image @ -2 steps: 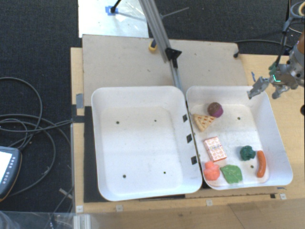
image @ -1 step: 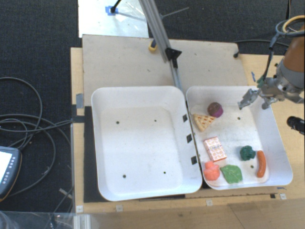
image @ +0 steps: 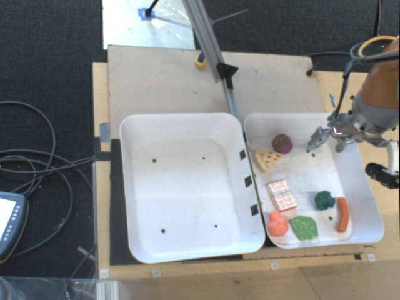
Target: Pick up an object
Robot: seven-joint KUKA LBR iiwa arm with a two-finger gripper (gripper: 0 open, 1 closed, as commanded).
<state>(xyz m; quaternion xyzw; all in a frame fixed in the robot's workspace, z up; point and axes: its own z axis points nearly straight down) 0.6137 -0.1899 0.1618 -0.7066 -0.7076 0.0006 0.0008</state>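
The right bin holds several small toys. A purple ball lies at its back, with a tan wedge just left of it. A pink box sits mid-bin. Along the front are an orange-red lump, a light green piece, a dark green broccoli and an orange sausage. My gripper hangs over the back right part of this bin, to the right of the purple ball. It is open, with nothing between its fingers.
The left bin stands beside the right one, joined along a rim with black clips. A slanted grey pole crosses the back of the bench. Cables and a handheld screen lie on the floor at left.
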